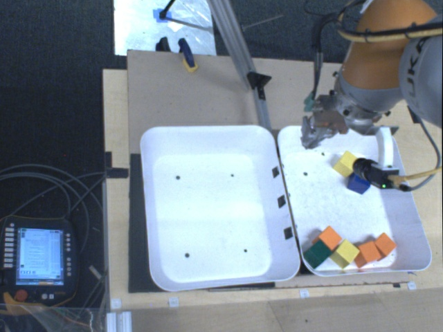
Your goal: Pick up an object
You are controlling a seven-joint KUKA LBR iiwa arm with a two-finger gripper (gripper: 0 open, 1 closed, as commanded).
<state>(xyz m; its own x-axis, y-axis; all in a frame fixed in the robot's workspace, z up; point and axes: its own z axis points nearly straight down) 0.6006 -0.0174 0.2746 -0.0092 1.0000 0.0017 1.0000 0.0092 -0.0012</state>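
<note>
My gripper point(313, 135) hangs over the far left corner of the right bin point(415, 230), above bare bin floor with nothing seen in it. A yellow block point(344, 163) and a blue block point(358, 183) lie just to its right, near the bin's far side. Along the bin's near edge sits a cluster: an orange block point(330, 238), a green block point(317, 254), a yellow block point(344, 254) and two more orange blocks point(368, 252), point(385, 243).
The left bin point(149, 185) stands beside the right one, their rims touching in the middle. A slanted grey pole point(235, 40) with a black clamp crosses the bench behind the bins. A control pendant point(38, 258) and cables lie off the bench at left.
</note>
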